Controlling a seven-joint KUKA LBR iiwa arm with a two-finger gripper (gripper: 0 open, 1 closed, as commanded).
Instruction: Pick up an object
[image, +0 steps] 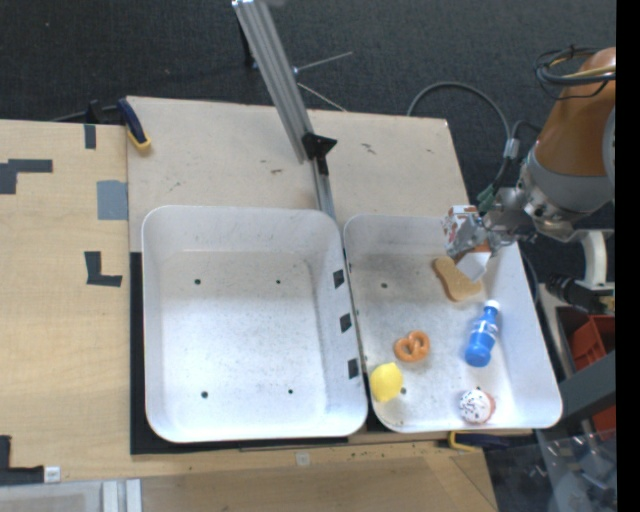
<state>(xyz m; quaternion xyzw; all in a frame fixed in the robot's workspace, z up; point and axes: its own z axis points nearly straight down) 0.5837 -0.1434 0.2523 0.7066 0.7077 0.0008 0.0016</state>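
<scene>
The right bin (520, 330) holds several small objects: a tan bread-shaped piece (456, 279), an orange pretzel (411, 346), a blue bottle with a white cap (481, 336), a yellow lemon-like object (387, 382) and a white speckled ball (476, 405). My gripper (466, 236) hangs over the right bin's far right corner, just above and behind the tan piece. Nothing shows between its fingers.
The left bin (245, 320) sits beside the right one, sharing a divider with black clips (344, 322). A slanted metal pole (290, 100) rises from the back between the bins. A cable (450, 100) loops behind the right bin.
</scene>
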